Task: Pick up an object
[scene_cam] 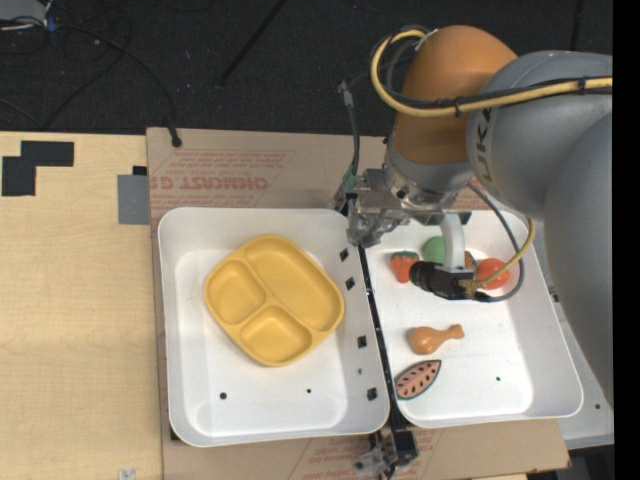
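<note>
My gripper (363, 225) hangs over the far end of the ridge between the two white bins, under the orange band of the arm. The right bin (505, 388) holds a small red toy (402, 266), a green piece (435, 248) and a red-orange piece (493, 271), all just right of the gripper. Nearer the front lie a tan drumstick (433, 338) and a watermelon slice (417, 378). A yellow divided plate (273, 298) lies in the left bin (180, 368). Nothing shows between the gripper and the toys below it.
A black hose loop (445, 281) from the arm droops across the red and green pieces. The arm's grey body covers the right bin's far right corner. Cardboard (230, 173) lies under both bins, and a wooden bench top (70, 318) stretches to the left.
</note>
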`<state>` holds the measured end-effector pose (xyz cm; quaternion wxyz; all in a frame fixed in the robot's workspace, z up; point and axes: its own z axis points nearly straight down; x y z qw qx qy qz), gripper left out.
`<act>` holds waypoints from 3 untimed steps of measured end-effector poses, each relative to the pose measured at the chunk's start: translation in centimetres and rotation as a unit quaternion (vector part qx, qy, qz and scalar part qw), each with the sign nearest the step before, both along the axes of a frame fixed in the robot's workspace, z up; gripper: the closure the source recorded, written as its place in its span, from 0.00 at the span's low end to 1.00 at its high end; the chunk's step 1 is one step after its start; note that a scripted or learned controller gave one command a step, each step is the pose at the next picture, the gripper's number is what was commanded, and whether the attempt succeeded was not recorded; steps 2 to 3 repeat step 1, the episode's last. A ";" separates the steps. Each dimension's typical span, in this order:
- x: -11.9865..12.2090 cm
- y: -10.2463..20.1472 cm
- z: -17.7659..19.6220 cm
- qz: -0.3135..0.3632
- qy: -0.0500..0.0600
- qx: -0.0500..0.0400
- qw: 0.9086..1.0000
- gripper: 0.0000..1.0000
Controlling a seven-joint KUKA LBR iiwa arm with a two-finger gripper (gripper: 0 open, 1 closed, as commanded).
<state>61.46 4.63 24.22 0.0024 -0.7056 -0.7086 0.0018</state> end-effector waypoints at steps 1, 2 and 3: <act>0.6 4.1 -0.6 0.000 -0.001 0.000 1.000 1.00; 0.6 4.1 -0.6 0.000 -0.001 0.000 1.000 1.00; 0.6 4.1 -0.6 0.000 -0.001 0.000 1.000 1.00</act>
